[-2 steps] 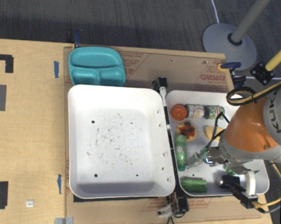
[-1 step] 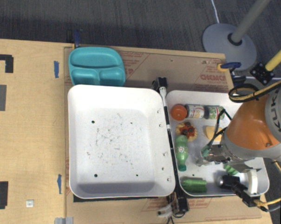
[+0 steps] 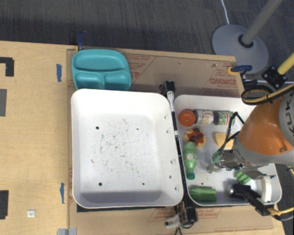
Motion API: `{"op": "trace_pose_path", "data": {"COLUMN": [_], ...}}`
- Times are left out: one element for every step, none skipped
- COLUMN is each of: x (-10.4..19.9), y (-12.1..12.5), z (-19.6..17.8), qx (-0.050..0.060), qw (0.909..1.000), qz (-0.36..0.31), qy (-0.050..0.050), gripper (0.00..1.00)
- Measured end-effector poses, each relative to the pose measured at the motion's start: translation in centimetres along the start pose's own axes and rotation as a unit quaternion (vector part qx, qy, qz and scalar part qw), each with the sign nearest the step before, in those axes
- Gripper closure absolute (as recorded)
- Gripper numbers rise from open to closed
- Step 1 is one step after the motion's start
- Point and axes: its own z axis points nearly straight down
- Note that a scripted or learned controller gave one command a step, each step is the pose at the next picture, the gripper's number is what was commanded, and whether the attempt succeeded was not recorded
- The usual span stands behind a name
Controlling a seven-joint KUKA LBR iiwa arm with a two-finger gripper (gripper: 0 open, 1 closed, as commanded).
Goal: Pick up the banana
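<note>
Cardboard covers the tabletop (image 3: 29, 134) under two white bins; the right bin (image 3: 206, 100) holds the clutter. Taking the green bottle (image 3: 189, 158) as landmark, the banana (image 3: 220, 139) lies to its upper right, only a yellow end visible, long axis unclear. The jaws (image 3: 222, 160) hang just below it; whether spread or closed cannot be told.
</note>
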Motion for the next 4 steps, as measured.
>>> {"op": "trace_pose_path", "data": {"x": [0.0,0.0,0.0,0.0], "y": [0.1,0.2,0.2,0.3], "z": [-1.0,-1.9,-2.9,-3.9], "qx": [-0.001,-0.003,-0.004,-0.006], "qw": [1.0,1.0,1.0,1.0], "qz": [0.0,0.0,0.001,0.0], "qy": [-0.001,-0.001,-0.002,-0.002], "gripper": [1.0,1.0,1.0,1.0]}}
